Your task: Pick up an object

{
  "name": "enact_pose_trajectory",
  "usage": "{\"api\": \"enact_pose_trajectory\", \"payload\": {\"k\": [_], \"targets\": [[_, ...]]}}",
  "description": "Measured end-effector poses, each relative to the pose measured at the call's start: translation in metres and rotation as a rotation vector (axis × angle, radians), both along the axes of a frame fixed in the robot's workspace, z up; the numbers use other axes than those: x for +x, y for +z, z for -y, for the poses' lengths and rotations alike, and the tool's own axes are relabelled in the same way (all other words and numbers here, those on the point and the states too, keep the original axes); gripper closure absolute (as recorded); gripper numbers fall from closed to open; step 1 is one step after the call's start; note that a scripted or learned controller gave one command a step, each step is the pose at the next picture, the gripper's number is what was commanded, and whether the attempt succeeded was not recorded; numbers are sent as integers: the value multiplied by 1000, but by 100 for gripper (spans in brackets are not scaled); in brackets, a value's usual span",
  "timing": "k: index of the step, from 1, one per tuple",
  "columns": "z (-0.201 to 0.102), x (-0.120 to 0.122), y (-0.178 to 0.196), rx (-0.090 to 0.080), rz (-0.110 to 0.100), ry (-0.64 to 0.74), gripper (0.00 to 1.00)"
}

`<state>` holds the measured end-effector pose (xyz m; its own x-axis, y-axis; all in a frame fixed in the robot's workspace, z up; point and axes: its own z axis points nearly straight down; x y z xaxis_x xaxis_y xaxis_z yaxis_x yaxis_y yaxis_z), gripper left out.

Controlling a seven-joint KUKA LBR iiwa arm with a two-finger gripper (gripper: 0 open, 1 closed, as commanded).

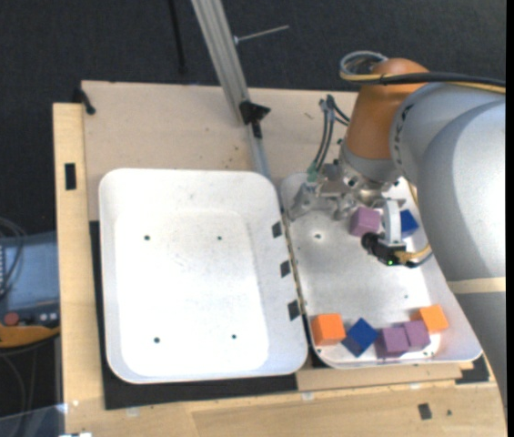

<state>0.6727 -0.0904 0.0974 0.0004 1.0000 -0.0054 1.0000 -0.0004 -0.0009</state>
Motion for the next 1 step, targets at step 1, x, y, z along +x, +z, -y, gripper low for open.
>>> {"api": "enact_pose_trajectory", "payload": {"k": [1], "targets": [[0,1,12,1,3,-2,100]]}}
